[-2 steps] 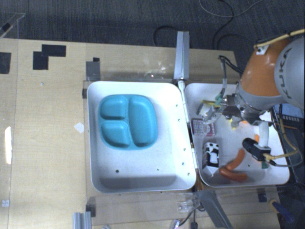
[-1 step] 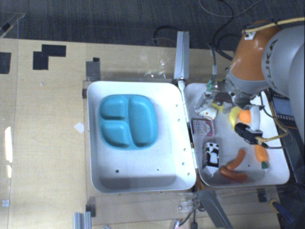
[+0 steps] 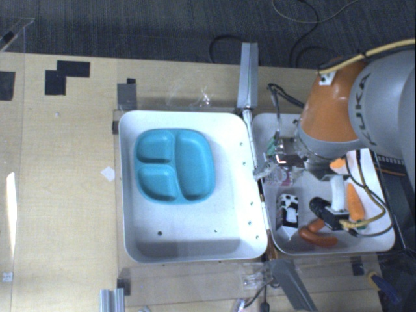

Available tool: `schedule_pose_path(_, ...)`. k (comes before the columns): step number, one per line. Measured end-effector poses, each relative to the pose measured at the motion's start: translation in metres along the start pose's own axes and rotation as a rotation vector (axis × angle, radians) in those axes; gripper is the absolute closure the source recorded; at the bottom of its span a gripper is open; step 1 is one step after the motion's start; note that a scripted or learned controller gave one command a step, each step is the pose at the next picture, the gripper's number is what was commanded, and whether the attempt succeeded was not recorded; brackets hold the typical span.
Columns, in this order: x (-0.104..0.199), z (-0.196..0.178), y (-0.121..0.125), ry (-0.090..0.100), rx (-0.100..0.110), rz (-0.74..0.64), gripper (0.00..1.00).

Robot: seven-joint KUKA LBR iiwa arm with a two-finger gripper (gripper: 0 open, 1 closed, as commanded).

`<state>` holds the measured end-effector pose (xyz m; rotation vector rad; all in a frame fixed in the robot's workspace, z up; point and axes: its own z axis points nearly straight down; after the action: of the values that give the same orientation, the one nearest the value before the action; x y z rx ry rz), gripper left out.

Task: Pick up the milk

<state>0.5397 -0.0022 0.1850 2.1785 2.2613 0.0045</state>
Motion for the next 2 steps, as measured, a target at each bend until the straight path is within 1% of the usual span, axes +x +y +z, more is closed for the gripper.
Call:
schedule_pose_path(1,0.029,0.0,-0.04,0.0,0.001,-0.065,0.0)
schedule_pose_path(2,-0.015,0.0,-0.052,0.0,0.0,-0.053,0.0)
